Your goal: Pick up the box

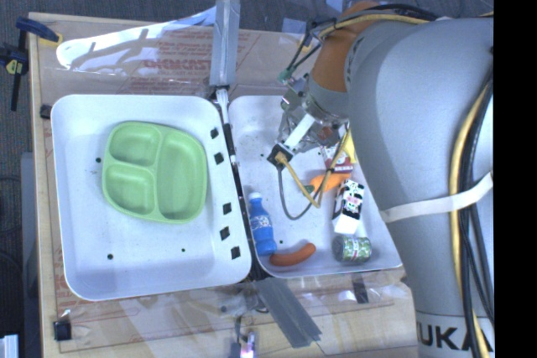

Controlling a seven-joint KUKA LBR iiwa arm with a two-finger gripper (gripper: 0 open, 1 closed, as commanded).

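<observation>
The grey arm (419, 138) reaches in from the right and hangs over the right bin (254, 138), with the gripper (312, 128) low above the bin's far middle; whether it is spread or pressed together cannot be told, and nothing is seen held in it. The box (349, 205), white with black patches, lies in the right bin near its right wall, just nearer the camera than the gripper and apart from it. An orange thing (325, 180) lies just beside the box, and a green can (352, 248) sits in front of it. A blue bottle (260, 224) and a reddish sausage (292, 255) lie near the bin's front left corner. In the left bin (75, 180) rests a green divided plate (155, 172)
</observation>
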